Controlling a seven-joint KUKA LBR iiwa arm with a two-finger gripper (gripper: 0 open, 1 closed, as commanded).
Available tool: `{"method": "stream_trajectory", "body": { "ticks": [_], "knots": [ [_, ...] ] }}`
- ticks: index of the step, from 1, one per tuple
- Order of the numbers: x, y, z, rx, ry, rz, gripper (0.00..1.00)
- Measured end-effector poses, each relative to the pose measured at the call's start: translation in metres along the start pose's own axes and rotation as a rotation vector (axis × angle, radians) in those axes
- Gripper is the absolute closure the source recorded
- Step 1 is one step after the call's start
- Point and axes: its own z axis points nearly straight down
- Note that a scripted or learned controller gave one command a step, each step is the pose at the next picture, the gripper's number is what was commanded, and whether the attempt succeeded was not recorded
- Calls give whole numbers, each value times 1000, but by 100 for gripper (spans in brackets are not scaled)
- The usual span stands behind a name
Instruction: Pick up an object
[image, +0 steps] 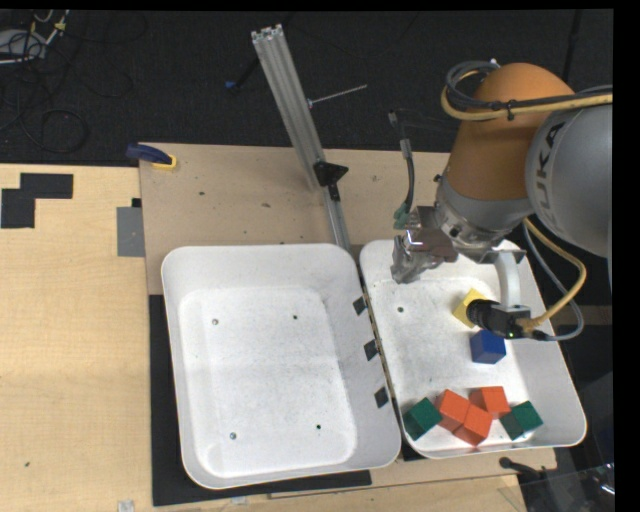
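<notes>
Camera view: fingers (407, 266) over the right bin's (560, 400) far end, spread or pinched impossible to tell.

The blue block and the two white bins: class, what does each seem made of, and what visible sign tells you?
Blue block: probably painted wood or plastic, judging by its matte, even colour and crisp edges; the look leaves it open. White bins: likely moulded plastic, with rounded corners, a thin raised rim and a faintly speckled, low-gloss floor.

Hovering over right bin (566, 405) far end: gripper (408, 262); lying near: blue cube (487, 347), orange blocks (470, 412), green blocks (422, 416).
</notes>
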Motion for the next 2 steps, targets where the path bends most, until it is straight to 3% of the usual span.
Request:
{"method": "stream_trajectory", "body": {
  "ticks": [2],
  "knots": [
    [94, -21, 31, 1, -1, 1, 100]
  ]
}}
